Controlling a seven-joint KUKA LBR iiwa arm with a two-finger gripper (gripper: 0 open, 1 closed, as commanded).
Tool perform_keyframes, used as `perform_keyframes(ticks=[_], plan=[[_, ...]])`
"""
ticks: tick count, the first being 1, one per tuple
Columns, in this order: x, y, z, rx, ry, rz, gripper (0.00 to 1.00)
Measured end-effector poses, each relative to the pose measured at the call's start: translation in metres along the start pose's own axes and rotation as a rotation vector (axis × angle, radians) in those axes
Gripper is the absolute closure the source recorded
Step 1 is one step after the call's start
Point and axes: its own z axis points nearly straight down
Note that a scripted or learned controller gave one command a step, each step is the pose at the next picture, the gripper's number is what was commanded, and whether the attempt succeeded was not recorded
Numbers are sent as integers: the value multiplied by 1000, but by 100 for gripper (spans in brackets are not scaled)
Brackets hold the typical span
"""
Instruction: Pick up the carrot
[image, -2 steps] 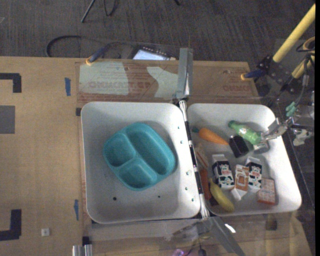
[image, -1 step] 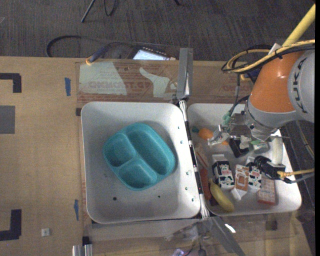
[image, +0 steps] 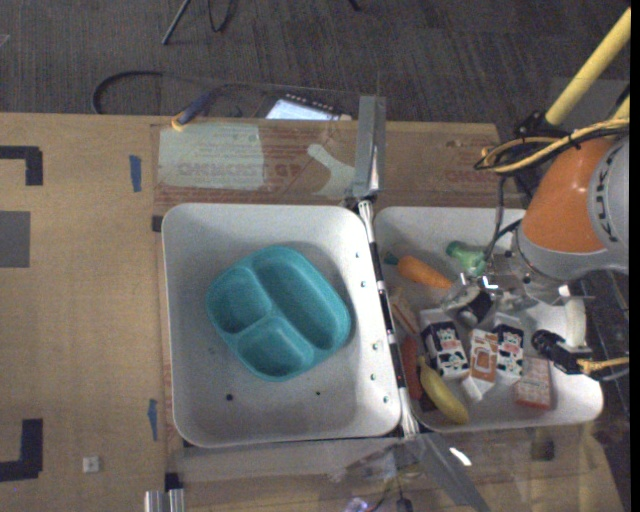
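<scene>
The carrot (image: 424, 272) is orange and lies at a slant in the right bin (image: 430, 220), near its left wall and towards the back. A small green piece (image: 463, 251) sits just right of its thick end. My gripper (image: 470, 296) hangs low in the same bin, just right of and slightly in front of the carrot's tip, very close to it. Nothing shows between the fingers. The grey arm with its orange band (image: 563, 212) comes in from the right above the bin.
A teal divided plate (image: 280, 312) lies in the left bin (image: 200, 245). In the right bin's front half are small printed cartons (image: 446, 350), a pink box (image: 533, 383), a banana (image: 444, 393) and a red stick-like thing (image: 409, 357) along the left wall.
</scene>
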Motion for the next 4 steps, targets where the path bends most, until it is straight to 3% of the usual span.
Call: perform_keyframes(ticks=[1,2,3,4], plan=[[28,50,13,-1,-1,330,0],[37,83,16,53,-15,454,0],[42,88,3,32,-10,451,100],[119,95,-87,0,0,577,100]])
